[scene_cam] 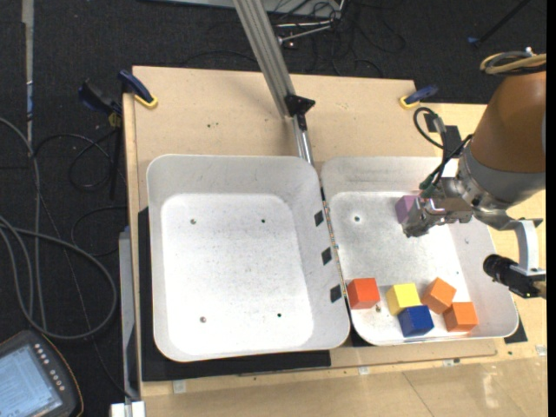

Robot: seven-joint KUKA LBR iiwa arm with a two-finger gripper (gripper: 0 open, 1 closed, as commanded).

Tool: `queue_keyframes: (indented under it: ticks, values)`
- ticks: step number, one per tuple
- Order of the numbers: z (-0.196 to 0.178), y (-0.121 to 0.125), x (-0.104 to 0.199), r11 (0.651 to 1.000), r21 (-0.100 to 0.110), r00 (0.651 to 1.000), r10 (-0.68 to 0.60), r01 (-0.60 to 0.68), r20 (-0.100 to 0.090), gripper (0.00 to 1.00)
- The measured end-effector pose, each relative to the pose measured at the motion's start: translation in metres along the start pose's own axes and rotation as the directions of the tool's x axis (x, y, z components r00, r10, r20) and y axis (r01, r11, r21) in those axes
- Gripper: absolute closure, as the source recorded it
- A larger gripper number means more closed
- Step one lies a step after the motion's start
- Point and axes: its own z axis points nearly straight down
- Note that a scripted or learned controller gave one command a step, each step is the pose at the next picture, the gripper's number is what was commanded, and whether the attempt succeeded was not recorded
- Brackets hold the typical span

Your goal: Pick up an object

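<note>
Hand [417, 220] beside purple block [406, 207] in rt bin [382, 181].

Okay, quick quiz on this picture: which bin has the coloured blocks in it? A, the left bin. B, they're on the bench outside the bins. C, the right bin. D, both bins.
C: the orange blocks, the yellow block and the blue block all lie along the near edge of the right bin, and a purple block sits in the same bin by the gripper.
</note>
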Motion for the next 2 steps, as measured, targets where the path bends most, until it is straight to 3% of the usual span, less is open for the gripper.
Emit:
queue_keyframes:
  ticks: [2]
  values:
    - [0.023,0.014,0.102,1.000,0.002,1.000,0.001,-0.001,0.000,1.00]
